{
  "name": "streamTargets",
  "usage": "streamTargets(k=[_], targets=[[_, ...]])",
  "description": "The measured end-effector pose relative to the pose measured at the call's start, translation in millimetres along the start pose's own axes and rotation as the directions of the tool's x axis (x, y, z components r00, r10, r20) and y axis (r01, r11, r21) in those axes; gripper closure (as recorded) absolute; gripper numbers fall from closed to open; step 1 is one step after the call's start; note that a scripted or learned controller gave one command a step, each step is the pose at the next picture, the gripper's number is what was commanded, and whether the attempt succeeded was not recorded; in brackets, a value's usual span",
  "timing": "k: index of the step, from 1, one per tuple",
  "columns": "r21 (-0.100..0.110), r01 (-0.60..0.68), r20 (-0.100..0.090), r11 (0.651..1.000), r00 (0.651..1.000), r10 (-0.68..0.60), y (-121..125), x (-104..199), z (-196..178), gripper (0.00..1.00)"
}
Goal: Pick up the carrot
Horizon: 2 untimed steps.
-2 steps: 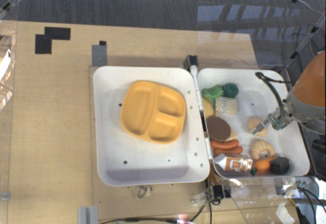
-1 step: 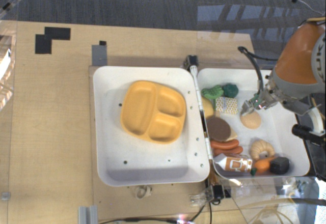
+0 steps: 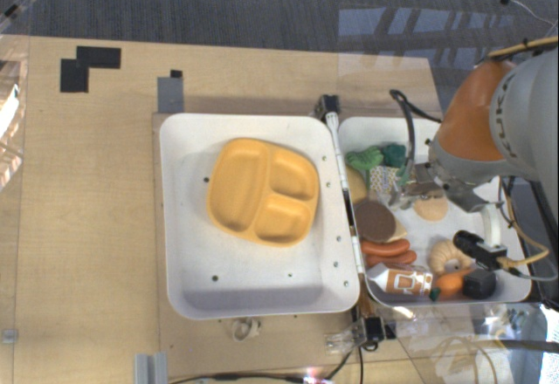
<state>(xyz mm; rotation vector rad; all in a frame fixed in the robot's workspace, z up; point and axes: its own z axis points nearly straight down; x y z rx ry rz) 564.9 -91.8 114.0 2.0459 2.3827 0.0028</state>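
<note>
Jaws, state unclear, hover over right bin with one carrot; one yellow tray

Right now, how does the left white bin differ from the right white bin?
The left white bin is the wider and squarer of the two; the right white bin is narrower. The left one holds a single yellow compartment plate; the right one is crowded with toy food, including the orange carrot near its front edge. The arm reaches over the right bin, not the left. Both are shallow and white.
</note>
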Motion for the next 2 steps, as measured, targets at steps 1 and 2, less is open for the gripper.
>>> streamTargets(k=[1,2], targets=[[-0.011,0.119,0.011,0.993,0.993,-0.119,-20.7,-78.5,23.8,1.00],[-0.014,-0.108,0.003,0.994,0.994,0.108,14.0,-39.6,24.2,1.00]])
